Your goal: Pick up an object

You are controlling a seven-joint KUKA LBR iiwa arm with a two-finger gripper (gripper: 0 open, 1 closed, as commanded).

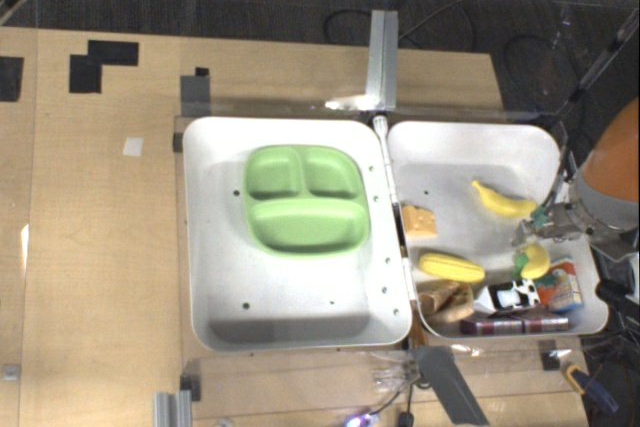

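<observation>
Two white bins (200, 215) sit side by side; my claw (545, 225) hangs over the right one near a banana (503, 201), grip state unclear.

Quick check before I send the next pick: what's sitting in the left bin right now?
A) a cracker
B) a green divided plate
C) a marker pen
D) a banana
B: the green divided plate lies in the left bin, while the banana and the other small items are in the right bin.
</observation>
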